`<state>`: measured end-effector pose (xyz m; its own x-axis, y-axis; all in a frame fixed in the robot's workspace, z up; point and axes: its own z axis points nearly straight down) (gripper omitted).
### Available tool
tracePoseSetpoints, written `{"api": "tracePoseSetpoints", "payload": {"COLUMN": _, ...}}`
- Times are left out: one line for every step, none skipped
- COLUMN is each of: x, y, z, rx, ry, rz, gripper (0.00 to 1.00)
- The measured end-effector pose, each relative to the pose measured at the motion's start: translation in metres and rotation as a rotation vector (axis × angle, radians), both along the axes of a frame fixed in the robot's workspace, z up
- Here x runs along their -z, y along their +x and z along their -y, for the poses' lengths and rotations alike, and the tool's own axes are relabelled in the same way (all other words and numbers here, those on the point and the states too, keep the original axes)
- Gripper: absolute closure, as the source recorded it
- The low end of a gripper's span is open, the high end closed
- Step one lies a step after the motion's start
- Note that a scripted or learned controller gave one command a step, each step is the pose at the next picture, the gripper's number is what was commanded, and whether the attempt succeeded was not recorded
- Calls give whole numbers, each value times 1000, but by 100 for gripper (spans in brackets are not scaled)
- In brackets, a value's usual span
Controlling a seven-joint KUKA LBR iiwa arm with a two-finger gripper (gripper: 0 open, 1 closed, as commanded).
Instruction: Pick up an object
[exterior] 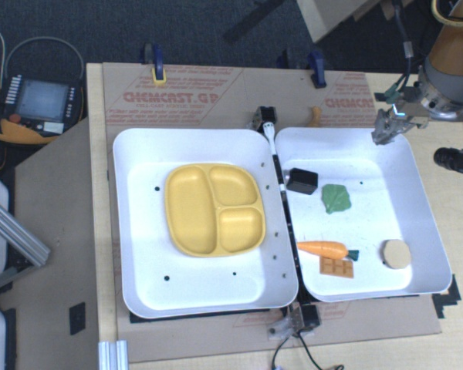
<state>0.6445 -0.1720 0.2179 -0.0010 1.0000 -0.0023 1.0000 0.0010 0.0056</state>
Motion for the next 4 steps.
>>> {"api": "tracePoseSetpoints", "payload": {"x": 1, "y": -26, "z": -38, "rx": -1, "ry": 4, "rz": -9, "gripper": 100}}
{"api": "tracePoseSetpoints", "payload": {"x": 7, "y": -52, "z": -93, "rx": -3, "ry": 5, "rz": -10, "gripper": 100}}
{"api": "tracePoseSetpoints", "payload": {"x": -3, "y": -65, "z": -145, "rx": -4, "ry": 5, "rz": -8, "gripper": 100}}
{"api": "tracePoseSetpoints", "payload": {"x": -10, "y": -96, "z": -188, "rx": -3, "ry": 4, "rz": -9, "gripper": 100}}
